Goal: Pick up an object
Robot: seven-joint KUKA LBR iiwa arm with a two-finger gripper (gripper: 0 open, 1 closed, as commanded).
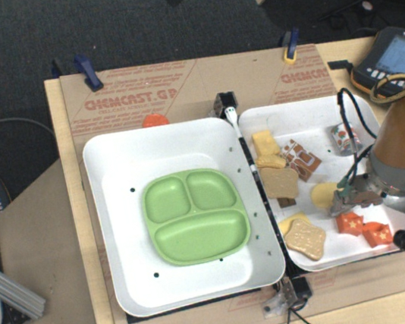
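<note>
toy food pieces lie scattered in my right bin (309,107) (a yellow round one (323,194) just left of the tool (345,201)), and i cannot tell how far the tool is open or whether it grips anything.

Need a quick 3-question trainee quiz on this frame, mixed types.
1. True or false: the green plate lies in the left bin.
2. Which bin is the gripper over? A) left B) right
3. Fill in: the plate has ___ compartments.

Key: 1 true. 2 B, the right bin, close by the yellow piece and red pieces. 3 three.
</note>
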